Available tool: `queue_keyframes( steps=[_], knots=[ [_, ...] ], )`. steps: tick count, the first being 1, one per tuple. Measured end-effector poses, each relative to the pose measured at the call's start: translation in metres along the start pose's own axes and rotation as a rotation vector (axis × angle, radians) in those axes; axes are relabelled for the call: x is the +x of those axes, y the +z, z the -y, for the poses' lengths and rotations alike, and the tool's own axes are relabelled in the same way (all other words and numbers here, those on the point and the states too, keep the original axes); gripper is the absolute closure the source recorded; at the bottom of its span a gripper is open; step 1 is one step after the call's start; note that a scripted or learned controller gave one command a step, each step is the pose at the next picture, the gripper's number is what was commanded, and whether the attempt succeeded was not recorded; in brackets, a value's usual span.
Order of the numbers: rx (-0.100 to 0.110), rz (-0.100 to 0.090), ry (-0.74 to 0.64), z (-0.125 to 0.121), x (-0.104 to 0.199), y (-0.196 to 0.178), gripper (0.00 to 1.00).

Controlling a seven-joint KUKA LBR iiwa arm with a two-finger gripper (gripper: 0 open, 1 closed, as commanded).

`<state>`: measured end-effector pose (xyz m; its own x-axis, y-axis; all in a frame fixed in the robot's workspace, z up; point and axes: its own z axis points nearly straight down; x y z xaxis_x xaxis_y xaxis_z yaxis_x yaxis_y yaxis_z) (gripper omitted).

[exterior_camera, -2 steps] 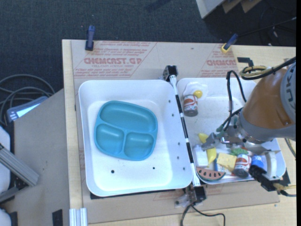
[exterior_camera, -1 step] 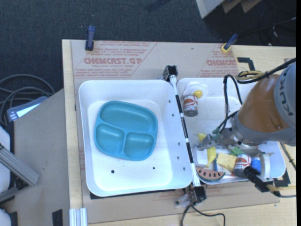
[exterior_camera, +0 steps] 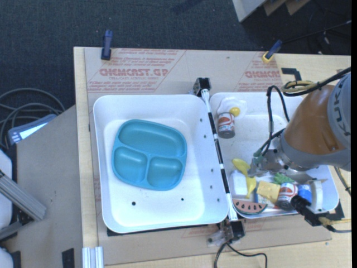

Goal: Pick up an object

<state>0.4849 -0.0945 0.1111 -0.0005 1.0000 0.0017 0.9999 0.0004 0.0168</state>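
Dark carpet surrounds a plywood bench (exterior_camera: 167, 66) printed with red lettering, and on it two shallow white bins sit side by side, joined along a black clamped seam.

Nearest the camera, along the front wall of the right bin (exterior_camera: 245, 106), lies a toy watermelon slice (exterior_camera: 249, 207), red with a green rind. Just behind it a yellow block (exterior_camera: 268, 191) rests beside a small can with a red and white label (exterior_camera: 286, 194), and a blue-capped item (exterior_camera: 304, 193) sits just right of that can. A banana (exterior_camera: 244, 168) lies a little farther back, near the seam, tilted over a white item.

The arm (exterior_camera: 315, 124), grey with an orange band, reaches in from the right and hangs over this cluster. Its gripper (exterior_camera: 262, 162) sits low, just right of the banana and above the yellow block. Whether the gripper is open or closed cannot be told from this angle, and nothing is visibly held between its tips.

Farther back in the same bin, well apart from the cluster, a second small can (exterior_camera: 226, 124) stands near the seam, with a small yellow piece (exterior_camera: 235, 111) just behind it.

The left bin (exterior_camera: 106, 149) holds a turquoise divided plate (exterior_camera: 149, 154) with three compartments, lying flat near its middle.

At the bench's far edge a blue clamp (exterior_camera: 106, 43) grips the left corner.
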Motion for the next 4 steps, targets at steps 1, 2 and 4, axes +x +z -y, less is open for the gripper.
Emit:
queue_keyframes(
  steps=[1, 2, 4],
  knots=[
    [0.015, 0.003, 0.001, -0.033, -0.048, -0.061, 1.0],
    [0.016, 0.002, 0.0, -0.032, -0.048, -0.06, 0.0],
    [-0.001, 0.002, 0.0, -0.004, -0.001, 0.011, 0.0]
  ],
)
